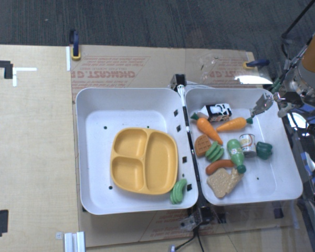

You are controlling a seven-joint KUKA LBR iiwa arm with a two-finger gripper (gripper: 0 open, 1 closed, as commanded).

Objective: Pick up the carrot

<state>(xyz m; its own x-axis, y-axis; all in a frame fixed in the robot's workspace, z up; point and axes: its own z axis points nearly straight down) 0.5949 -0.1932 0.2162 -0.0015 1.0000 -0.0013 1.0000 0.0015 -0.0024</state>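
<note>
Two orange carrots with green tops lie in the right bin. One carrot points down-right near the bin's left wall. The other carrot lies almost level just right of it, its green top toward the right. My gripper hangs over the bin's far right corner, to the upper right of that second carrot and apart from it. Nothing is seen held in it.
Around the carrots lie a black-and-white box, a brown cookie, a green pod, a green bottle, a small can, a green pepper, a sausage and bread. The left bin holds a yellow divided plate and a green pod.
</note>
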